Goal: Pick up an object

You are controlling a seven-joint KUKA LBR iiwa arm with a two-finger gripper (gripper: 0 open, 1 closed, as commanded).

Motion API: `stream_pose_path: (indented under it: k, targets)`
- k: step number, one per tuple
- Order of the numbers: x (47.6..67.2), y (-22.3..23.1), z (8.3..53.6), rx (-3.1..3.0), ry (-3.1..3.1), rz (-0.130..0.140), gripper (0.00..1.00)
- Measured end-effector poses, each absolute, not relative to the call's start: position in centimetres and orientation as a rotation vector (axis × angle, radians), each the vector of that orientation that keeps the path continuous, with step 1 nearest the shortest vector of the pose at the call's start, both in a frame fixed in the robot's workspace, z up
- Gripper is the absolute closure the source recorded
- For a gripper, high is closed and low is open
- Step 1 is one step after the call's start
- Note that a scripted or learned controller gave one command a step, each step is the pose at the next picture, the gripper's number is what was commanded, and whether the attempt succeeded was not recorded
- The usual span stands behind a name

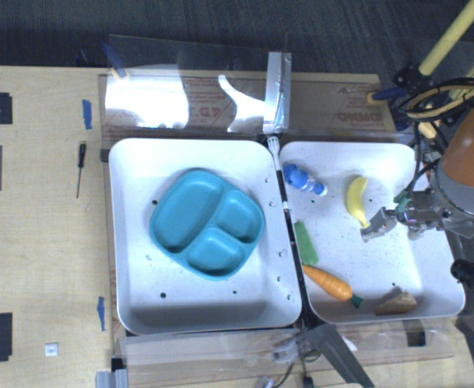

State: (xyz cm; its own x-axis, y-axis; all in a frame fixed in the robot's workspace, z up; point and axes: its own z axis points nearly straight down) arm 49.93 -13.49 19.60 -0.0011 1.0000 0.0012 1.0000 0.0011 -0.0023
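Observation:
The right bin [398, 156] holds several items. A yellow banana [356, 198] lies near its middle, and a blue and white toy [303, 179] sits at its upper left. A green piece [304, 242] rests along the left wall, with an orange carrot [327, 282] just below it. A brown lump [396, 301] lies at the bottom right. My gripper [379, 222] reaches in from the right and hangs just right of and below the banana, with nothing seen in it.
A blue divided plate [207, 221] fills the middle of the left bin [132, 176]. The wall between the two bins [287, 241] runs just left of the green piece. Yellow and black cables [438, 95] hang at the upper right.

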Motion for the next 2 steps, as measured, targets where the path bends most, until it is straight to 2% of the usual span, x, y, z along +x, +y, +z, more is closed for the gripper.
stream_pose_path:
  k: [1, 2]
  targets:
    - [56.6, -12.2, 9.2, -2.412, -2.016, -0.003, 0.0]
    - [56.3, -10.9, 8.8, -2.218, -2.231, -0.003, 0.0]
